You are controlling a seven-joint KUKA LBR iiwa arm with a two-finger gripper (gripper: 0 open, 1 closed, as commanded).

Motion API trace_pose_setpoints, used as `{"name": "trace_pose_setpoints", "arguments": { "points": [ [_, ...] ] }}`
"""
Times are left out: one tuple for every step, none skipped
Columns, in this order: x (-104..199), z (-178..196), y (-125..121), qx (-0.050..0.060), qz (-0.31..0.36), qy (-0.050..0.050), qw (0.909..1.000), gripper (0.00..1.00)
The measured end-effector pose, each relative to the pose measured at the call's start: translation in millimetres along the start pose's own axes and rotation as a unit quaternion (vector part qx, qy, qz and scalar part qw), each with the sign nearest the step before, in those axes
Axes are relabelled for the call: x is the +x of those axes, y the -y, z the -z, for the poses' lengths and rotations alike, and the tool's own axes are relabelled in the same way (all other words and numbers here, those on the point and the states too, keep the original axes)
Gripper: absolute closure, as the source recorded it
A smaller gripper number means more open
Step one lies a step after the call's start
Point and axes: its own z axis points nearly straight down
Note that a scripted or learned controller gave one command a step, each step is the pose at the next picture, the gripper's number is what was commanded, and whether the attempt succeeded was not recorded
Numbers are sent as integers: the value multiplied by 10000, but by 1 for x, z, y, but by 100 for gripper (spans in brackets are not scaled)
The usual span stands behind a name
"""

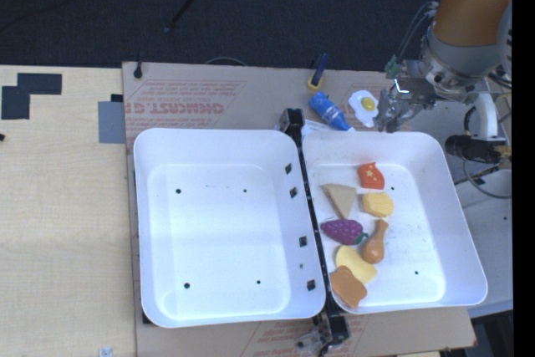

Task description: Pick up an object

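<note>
The right bin [435, 180] holds several toy foods: a red piece [371, 175], a beige wedge [339, 199], a yellow block [378, 204], purple grapes [342, 230], a brown drumstick [375, 243], a pale yellow piece [354, 262] and an orange-brown piece [348, 287]. My gripper [391, 119] hangs just beyond the bin's far rim, above the cardboard, next to a fried-egg toy [363, 104]. Nothing shows between its fingers.
The left bin [150, 205] is beside the right one. A blue bottle-like toy [329, 111] and a blue-and-yellow tool [318, 73] lie on the cardboard behind the bins. A black clip [292, 121] sits at the far joint of the bins. Cables hang at the arm's right.
</note>
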Motion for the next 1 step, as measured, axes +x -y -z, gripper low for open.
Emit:
{"name": "trace_pose_setpoints", "arguments": {
  "points": [
    [-18,-96,82,-11,0,-9,10000,100]
  ]
}}
